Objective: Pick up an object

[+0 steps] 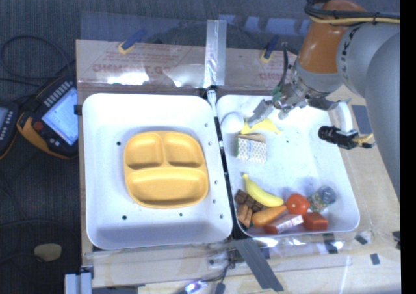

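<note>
The arm leans in over the far end of the right bin (344,156), and its tool (260,116) hangs low beside a small white rounded piece (231,120) and a yellow scrap (263,126), just above a pale patterned box (252,148). From where I stand I cannot tell how the tool is set or whether it has anything; nothing shows clearly caught in it.

Any item would serve, and the nearest are those three under the tool. The rest lie heaped at the near end of that bin: a banana (260,192), a carrot (270,214), a tomato (297,204), some brown chunks (246,207) and a red piece (315,221). The left bin (97,175) carries a yellow divided tray (166,168).

To do this well, I'd say the tool should pick one target, probably the box, which sits apart from its neighbours, and come straight down centred over it. The white piece sits tight against the bin wall, so going for it risks a nudge rather than a hold. Lift slowly and check that something comes up.
</note>
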